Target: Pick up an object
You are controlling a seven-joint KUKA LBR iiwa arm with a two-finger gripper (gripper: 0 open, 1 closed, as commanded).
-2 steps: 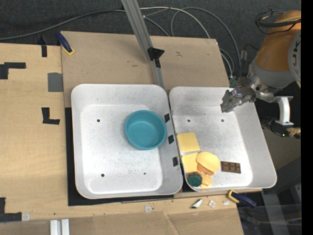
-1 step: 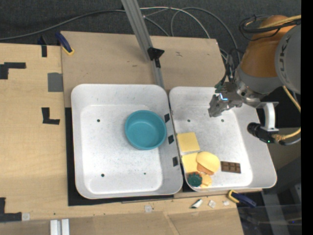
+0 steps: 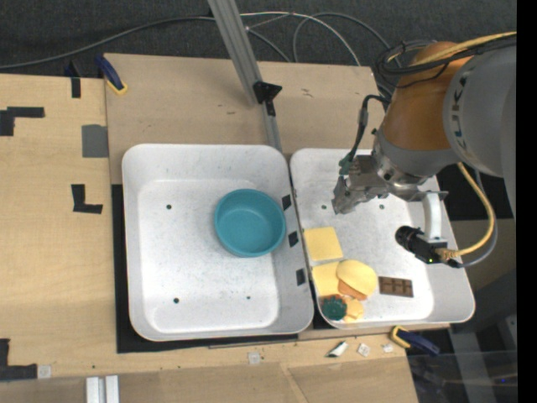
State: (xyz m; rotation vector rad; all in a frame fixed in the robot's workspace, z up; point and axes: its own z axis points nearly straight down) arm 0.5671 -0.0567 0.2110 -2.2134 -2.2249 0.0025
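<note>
My gripper hangs over the upper middle of the right bin, pointing down and to the left. A pale yellow square block lies just below it, apart from it. Further down sit a yellow round piece with an orange edge, a small dark teal object and a brown chocolate-like bar. A blue bowl rests in the left bin near its right wall. Nothing shows between the gripper's tips.
The orange-banded wrist and grey arm cover the right bin's upper right. A black cable fitting hangs over the bin's right side. A slanted metal pole stands behind the bins. Cables run along the back.
</note>
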